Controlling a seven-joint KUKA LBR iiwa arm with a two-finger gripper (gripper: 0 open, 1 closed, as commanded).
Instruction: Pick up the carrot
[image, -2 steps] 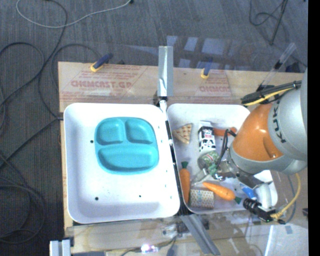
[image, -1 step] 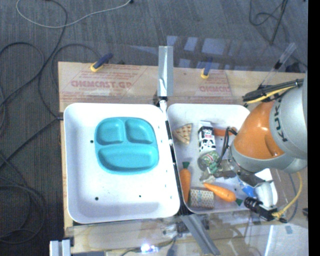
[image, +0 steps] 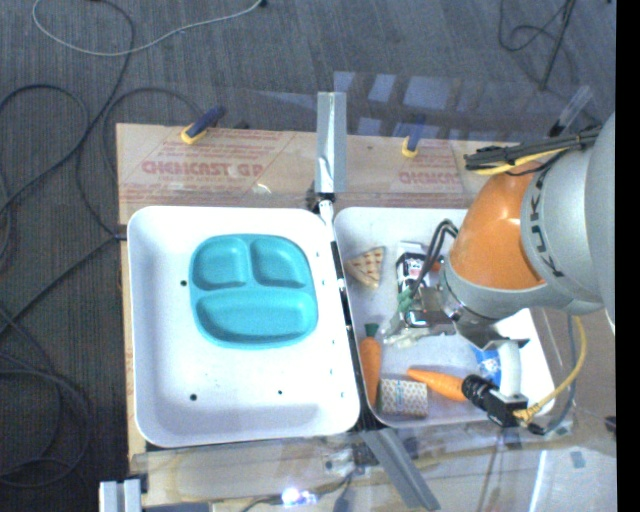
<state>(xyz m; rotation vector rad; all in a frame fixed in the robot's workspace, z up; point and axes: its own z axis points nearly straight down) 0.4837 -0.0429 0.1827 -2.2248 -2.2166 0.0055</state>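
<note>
The long orange tapered carrot (image: 438, 383) lies near the front of the right shallow white plastic bin (image: 349, 262), just beside the gripper (image: 415, 312), whose grip state I cannot tell.

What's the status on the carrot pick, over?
Gripper low in right bin, nothing seen held. Carrot lies by the bin's left wall, untouched. A second carrot and a patterned block lie close by.

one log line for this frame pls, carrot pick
task: pick up carrot | carrot: lying in right bin, near front wall | gripper: above bin, apart from carrot | grasp: none seen
</note>
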